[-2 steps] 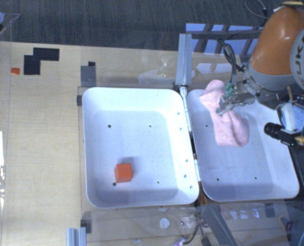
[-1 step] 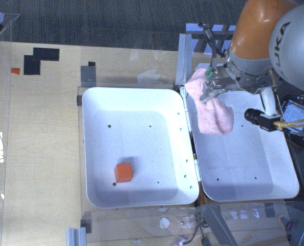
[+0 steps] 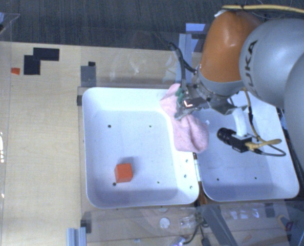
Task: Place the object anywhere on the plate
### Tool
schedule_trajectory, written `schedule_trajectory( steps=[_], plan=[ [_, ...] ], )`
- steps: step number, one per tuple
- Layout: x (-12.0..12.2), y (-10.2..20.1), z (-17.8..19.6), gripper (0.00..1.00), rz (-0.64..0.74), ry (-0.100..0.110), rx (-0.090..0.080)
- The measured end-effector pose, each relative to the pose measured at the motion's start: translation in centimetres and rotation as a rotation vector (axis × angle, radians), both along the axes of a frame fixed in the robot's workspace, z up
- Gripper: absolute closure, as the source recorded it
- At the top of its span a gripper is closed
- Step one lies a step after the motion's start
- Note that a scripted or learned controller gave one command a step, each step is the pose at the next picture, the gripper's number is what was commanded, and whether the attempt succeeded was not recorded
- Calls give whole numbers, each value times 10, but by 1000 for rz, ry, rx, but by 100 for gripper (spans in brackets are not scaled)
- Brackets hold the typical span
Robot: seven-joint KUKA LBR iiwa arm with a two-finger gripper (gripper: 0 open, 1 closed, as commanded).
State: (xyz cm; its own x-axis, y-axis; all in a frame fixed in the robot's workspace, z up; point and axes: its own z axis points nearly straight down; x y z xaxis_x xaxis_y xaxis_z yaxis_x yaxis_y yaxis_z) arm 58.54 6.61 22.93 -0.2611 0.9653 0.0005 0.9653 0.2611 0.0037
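Observation:
A pink cloth (image 3: 189, 132) hangs over the divide between the two white bins, its top bunched up at my gripper (image 3: 184, 104). The fingers are shut on the cloth's upper edge, and the rest of it droops down toward the left bin's right rim. A small orange-red cube (image 3: 124, 172) lies on the floor of the left bin (image 3: 136, 111), near its front left, well away from the gripper. The arm's orange band and grey wrist cover the back of the right bin (image 3: 254, 181).
A black cylinder with a yellow cable (image 3: 237, 139) hangs off the arm above the right bin. Black blocks (image 3: 39, 59) and a small orange mark (image 3: 15, 71) sit on the wooden bench at the far left.

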Motion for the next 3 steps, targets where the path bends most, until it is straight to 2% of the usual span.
schedule_trajectory(
  steps=[1,2,3],
  plan=[
    [47,54,-34,100,124,0,-1],
    [38,111,-31,100,212,-2,0],
    [16,130,-16,100,613,-3,-1]
  ],
)
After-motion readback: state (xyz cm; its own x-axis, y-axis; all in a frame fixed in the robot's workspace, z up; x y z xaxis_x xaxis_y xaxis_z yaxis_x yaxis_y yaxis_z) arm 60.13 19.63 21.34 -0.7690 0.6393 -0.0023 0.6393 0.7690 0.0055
